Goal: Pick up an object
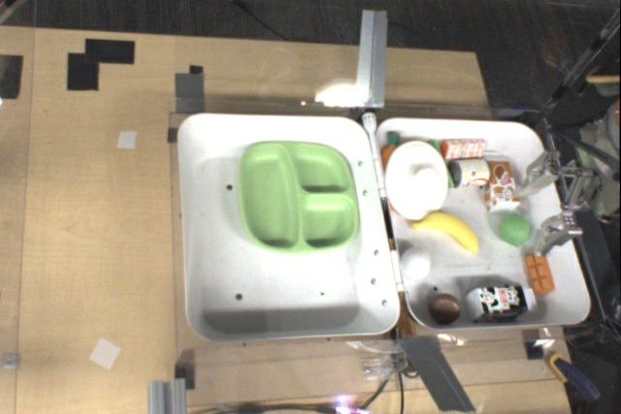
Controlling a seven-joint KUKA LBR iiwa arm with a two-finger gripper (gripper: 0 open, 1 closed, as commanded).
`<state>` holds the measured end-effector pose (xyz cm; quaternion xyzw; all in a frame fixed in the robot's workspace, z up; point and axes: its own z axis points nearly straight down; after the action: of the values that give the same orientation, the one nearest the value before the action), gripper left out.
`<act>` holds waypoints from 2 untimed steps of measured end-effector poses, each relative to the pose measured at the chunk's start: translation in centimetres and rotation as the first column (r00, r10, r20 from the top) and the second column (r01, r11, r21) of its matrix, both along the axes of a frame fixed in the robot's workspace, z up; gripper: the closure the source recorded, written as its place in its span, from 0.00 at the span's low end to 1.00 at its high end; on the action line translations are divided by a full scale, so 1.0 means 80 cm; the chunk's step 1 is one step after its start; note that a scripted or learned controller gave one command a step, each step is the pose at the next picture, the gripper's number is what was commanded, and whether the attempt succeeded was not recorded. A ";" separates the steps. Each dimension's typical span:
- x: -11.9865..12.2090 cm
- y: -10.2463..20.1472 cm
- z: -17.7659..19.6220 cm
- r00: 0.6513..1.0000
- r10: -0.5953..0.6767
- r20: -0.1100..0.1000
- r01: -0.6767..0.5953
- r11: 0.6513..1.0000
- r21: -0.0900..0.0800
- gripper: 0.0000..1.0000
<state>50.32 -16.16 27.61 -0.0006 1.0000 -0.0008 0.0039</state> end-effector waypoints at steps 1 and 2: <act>0.010 -0.027 -0.170 1.000 -0.028 -0.012 0.028 1.000 0.004 0.00; -0.002 -0.023 -0.212 0.998 0.064 0.020 -0.064 0.998 -0.007 0.00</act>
<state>50.13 -18.01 10.62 -0.0327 0.9994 -0.0036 0.0139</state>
